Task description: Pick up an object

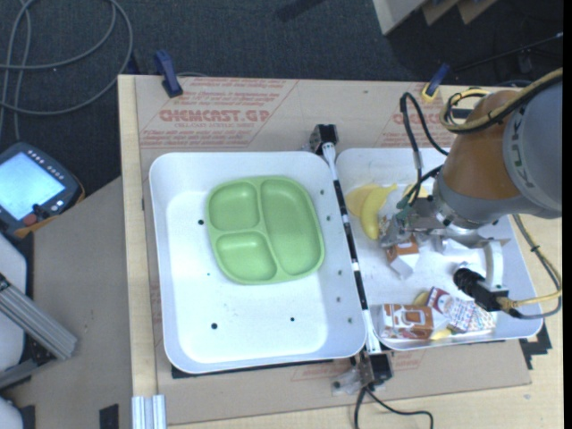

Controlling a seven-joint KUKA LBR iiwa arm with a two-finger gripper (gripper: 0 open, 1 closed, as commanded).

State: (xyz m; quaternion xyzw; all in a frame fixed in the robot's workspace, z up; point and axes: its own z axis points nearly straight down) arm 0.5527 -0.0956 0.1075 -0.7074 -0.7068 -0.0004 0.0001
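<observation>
My hand [399,231] is reaching down into the right white shallow bin [375,161], just right of frame centre, hovering beside a yellow, curved, banana-shaped object [366,206] lying near the bin's left wall. I cannot tell how my hand is set. A small brown-and-white packet [402,256] is lying just below. The green three-compartment plastic plate [265,229] is sitting in the left white bin [179,266].
</observation>
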